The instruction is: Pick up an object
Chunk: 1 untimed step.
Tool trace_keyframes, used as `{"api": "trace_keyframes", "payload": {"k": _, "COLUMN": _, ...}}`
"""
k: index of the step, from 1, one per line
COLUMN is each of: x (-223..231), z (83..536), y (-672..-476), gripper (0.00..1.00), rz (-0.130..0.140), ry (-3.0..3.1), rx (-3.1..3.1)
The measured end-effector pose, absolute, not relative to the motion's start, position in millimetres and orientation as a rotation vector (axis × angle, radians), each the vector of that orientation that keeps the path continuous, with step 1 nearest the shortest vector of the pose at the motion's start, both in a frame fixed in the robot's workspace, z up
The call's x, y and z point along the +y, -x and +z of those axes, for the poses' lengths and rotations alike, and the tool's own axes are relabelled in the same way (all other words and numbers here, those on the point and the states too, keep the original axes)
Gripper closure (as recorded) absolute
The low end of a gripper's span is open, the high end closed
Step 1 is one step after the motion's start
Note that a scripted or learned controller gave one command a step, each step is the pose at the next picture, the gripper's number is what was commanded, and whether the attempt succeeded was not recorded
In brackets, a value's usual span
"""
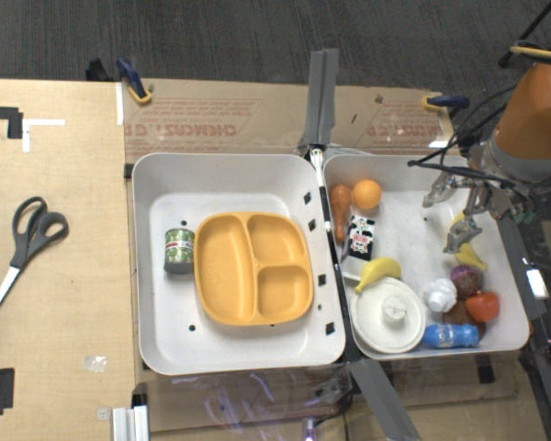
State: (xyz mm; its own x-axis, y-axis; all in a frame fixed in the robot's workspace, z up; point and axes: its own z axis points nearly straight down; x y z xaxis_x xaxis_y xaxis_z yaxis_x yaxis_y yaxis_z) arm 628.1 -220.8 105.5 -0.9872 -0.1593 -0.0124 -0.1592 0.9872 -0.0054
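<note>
My gripper (450, 215) hangs over the right side of the right bin (413, 200). It is open, with nothing between its fingers. Just below its lower fingertip (458, 238) lies a small yellow piece (470, 257). Below that sit a purple fruit (466, 279), a red tomato (483, 306), a white lump (439, 294) and a blue bottle (450, 336). Further left in this bin are a banana (378, 270), a white round lid (388, 316), a black-and-white carton (360, 237), an orange (367, 194) and a carrot (340, 200).
The left bin (156, 329) holds a yellow divided plate (254, 267) and a green can (178, 249). Scissors (26, 239) lie on the wooden bench at far left. Blue clamps (133, 81) pin cardboard behind the bins. Cables trail around the arm (528, 122).
</note>
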Motion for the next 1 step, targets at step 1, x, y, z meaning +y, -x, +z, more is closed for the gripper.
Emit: {"api": "trace_keyframes", "payload": {"k": 1, "x": -221.2, "z": 92.8, "y": -609.2, "gripper": 0.0, "rz": -0.002, "ry": 0.286, "rx": 3.126}}
